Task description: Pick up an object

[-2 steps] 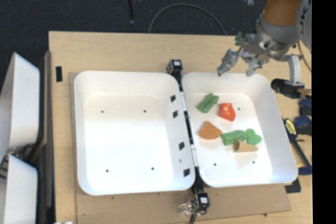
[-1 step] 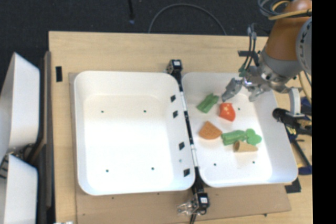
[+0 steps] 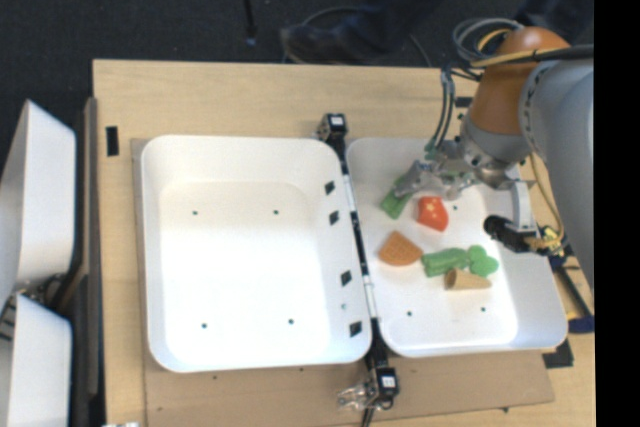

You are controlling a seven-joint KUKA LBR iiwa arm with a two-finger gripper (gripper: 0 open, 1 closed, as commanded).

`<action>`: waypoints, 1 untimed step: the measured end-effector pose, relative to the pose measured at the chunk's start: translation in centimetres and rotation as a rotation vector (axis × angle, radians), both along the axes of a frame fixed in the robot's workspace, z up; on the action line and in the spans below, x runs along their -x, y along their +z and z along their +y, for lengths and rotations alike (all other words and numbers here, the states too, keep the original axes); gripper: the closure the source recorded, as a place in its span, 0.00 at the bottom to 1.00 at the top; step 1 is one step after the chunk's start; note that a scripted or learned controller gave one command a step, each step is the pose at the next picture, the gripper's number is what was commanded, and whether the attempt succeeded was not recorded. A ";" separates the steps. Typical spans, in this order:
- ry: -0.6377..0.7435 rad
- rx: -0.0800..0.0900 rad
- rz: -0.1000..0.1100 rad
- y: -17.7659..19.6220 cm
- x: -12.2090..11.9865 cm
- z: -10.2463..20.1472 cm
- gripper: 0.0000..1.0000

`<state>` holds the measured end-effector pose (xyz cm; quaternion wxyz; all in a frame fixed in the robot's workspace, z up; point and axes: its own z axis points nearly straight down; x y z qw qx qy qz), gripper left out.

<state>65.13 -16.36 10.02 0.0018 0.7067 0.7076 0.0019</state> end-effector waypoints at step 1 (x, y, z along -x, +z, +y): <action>-0.004 0.004 -0.010 0.8 4.2 1.6 0.00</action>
